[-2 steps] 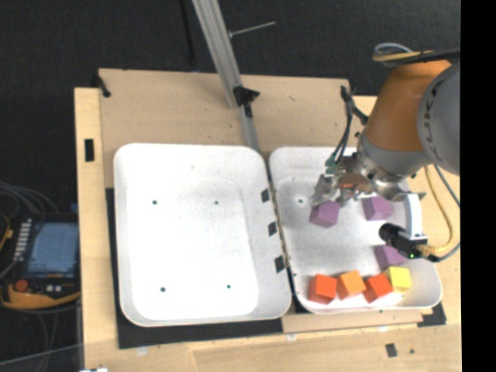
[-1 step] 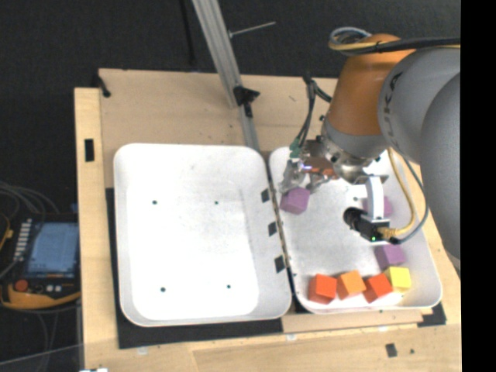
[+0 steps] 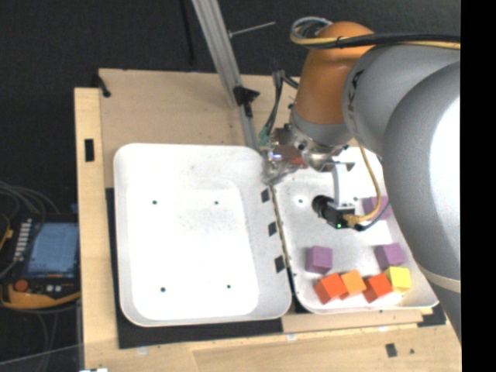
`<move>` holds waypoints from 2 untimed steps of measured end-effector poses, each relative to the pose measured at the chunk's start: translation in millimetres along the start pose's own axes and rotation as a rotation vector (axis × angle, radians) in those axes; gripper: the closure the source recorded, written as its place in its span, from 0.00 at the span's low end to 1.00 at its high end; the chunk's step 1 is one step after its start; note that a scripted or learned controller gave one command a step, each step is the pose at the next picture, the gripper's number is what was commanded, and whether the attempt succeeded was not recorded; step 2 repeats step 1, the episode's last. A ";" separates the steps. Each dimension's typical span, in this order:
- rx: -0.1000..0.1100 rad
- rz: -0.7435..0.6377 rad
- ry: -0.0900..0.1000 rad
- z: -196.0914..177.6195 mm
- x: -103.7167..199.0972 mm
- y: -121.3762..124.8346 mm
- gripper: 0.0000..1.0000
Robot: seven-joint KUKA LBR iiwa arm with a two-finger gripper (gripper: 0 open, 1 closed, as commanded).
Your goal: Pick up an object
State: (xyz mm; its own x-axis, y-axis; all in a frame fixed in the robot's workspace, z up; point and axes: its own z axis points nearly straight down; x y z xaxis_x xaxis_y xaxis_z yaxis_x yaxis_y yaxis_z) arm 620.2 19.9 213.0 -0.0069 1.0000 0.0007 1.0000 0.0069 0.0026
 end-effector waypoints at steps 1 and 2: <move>0.000 0.000 0.001 -2.8 45.4 16.0 1.00; 0.000 0.000 0.001 -2.8 45.4 16.0 1.00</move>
